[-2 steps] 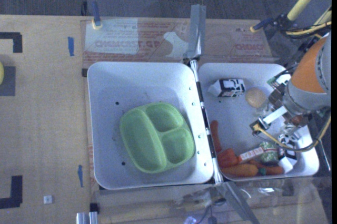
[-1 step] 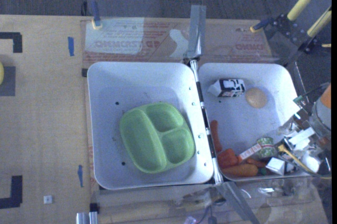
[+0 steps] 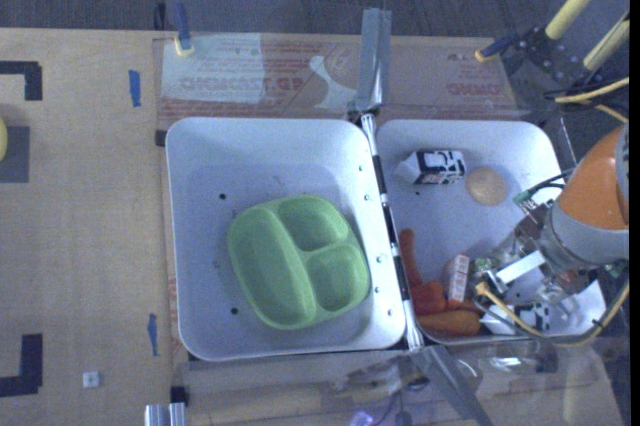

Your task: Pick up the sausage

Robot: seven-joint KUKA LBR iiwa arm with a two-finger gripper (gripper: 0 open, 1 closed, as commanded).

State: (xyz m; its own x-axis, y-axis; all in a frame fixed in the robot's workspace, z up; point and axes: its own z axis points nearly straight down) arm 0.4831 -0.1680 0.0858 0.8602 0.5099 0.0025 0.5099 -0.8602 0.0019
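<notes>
An orange-brown oblong piece that looks like the sausage [image 3: 452, 321] lies along the front wall of the right bin [image 3: 540, 142]. Just behind it sit a long red piece [image 3: 410, 262] against the bin's left wall and a small pale packet [image 3: 458, 277]. My gripper [image 3: 507, 294] is low in the right bin's front right part. It is just to the right of the sausage's end and close to the packet. The wrist hides what lies under it, and nothing is visibly held.
A white and black carton [image 3: 438, 166] and a round tan disc [image 3: 487, 185] lie at the back of the right bin. The left bin [image 3: 200, 164] holds a green divided plate [image 3: 298, 259]. The divider wall [image 3: 378, 214] runs between the bins.
</notes>
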